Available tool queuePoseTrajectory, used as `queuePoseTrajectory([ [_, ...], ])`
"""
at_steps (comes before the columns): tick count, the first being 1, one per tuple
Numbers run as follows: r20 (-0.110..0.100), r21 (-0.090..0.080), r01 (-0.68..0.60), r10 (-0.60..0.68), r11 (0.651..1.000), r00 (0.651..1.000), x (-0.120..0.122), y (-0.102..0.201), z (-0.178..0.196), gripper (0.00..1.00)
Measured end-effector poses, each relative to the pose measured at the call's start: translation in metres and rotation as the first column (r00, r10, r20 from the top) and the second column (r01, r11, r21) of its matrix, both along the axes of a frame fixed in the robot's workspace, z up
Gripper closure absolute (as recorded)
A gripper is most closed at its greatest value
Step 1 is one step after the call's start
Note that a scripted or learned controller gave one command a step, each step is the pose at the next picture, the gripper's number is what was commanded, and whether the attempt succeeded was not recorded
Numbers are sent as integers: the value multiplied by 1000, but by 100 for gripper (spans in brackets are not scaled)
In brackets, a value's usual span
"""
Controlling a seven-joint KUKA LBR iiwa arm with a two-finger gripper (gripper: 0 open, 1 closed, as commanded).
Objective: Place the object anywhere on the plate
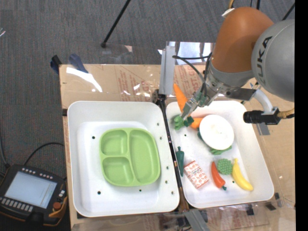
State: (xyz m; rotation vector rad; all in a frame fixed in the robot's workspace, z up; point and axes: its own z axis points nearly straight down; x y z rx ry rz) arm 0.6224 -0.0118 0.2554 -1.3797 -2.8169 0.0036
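A light green plate (pixel 130 156) with three compartments lies in the left bin (pixel 82 119). My gripper (pixel 187 111) is low over the far left corner of the right bin (pixel 255 143). It points down at a slant between two orange carrots. One carrot (pixel 179 96) leans at the bin's far left corner just behind the gripper. The other carrot (pixel 197 123) lies just in front of it, with its green leafy top (pixel 178 123) right under the gripper's tip. Whether the gripper touches either carrot is unclear.
The right bin also holds a white round disc (pixel 216 131) on a green item (pixel 219 151), a red and white carton (pixel 196 173), a red chili (pixel 217 175), a green knobbly piece (pixel 224 166), a banana (pixel 241 176) and a dark green item (pixel 180 156) by the left wall.
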Motion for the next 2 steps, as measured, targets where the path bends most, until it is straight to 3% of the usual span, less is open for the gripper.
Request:
queuePoseTrajectory([
  [1,-4,1,8,-8,1000,1000,-58,91,-43,100],
  [2,1,-1,12,-12,1000,1000,-57,88,-40,0],
])
